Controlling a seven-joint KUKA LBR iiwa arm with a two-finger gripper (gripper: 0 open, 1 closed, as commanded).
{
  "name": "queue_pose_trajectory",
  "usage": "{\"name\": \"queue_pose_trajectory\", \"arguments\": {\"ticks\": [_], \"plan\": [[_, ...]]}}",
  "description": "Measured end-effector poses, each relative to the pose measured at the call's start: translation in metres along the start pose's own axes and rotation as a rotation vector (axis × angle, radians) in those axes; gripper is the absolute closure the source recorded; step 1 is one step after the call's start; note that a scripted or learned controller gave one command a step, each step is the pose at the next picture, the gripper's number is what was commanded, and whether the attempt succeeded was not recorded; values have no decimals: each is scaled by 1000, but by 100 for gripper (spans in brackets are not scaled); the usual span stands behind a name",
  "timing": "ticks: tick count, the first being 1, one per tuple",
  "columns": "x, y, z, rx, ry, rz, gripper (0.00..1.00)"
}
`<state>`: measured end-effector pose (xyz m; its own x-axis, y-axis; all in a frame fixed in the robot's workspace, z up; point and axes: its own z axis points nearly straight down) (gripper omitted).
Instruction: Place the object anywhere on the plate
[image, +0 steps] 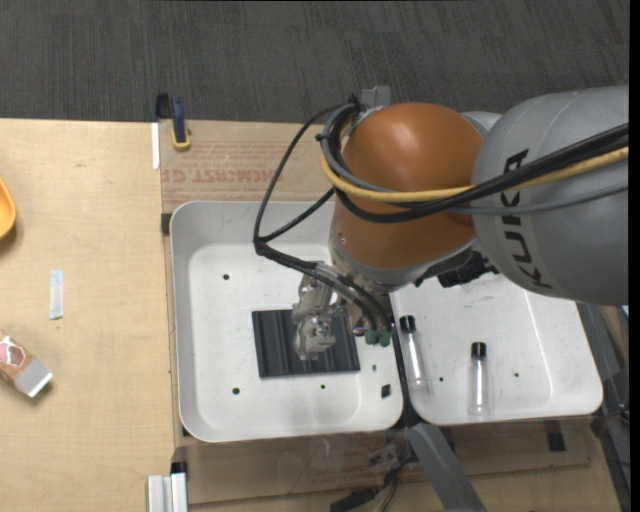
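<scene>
At the far left an orange thing is cut off by the frame, on the tan bench. My left bin holds the dark ridged plate, with bare white floor around it. My pincer hangs over the plate's right half; whether it is clenched, I cannot tell. Two clear tubes lie in the right bin, well apart from the plate.
</scene>
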<state>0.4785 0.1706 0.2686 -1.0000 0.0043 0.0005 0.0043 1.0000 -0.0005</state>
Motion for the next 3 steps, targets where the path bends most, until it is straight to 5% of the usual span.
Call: {"name": "queue_pose_trajectory", "arguments": {"ticks": [1, 2, 3], "plan": [[0, 4, -34, -1, -2, 172, 100], [0, -25, 2, 0, 0, 107, 100], [0, -37, 5, 0, 0, 316, 100]]}}
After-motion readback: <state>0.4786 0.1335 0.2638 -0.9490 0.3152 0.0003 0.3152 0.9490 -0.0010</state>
